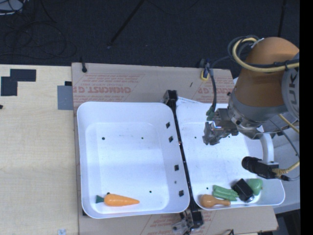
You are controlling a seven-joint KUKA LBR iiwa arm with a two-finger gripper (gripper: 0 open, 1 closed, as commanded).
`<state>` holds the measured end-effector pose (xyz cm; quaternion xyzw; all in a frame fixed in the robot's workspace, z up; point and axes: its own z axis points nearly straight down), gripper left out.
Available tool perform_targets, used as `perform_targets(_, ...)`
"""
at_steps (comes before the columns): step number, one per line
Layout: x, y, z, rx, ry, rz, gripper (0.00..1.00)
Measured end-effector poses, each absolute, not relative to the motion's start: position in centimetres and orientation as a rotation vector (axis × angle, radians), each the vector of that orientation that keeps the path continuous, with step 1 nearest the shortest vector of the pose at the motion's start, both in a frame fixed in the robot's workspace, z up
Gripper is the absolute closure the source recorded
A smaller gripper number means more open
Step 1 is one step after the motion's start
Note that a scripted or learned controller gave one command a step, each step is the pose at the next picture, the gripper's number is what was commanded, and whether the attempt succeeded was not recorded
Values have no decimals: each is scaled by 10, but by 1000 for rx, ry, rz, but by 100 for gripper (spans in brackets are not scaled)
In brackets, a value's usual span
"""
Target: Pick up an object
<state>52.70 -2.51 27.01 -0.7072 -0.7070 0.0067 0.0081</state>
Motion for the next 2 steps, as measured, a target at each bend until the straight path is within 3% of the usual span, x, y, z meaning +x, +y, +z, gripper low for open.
perform_targets(1,545,18,256,-2220,-2218,6,100)
perform_targets(2,515,76,312,-2213,-2228,-3,100)
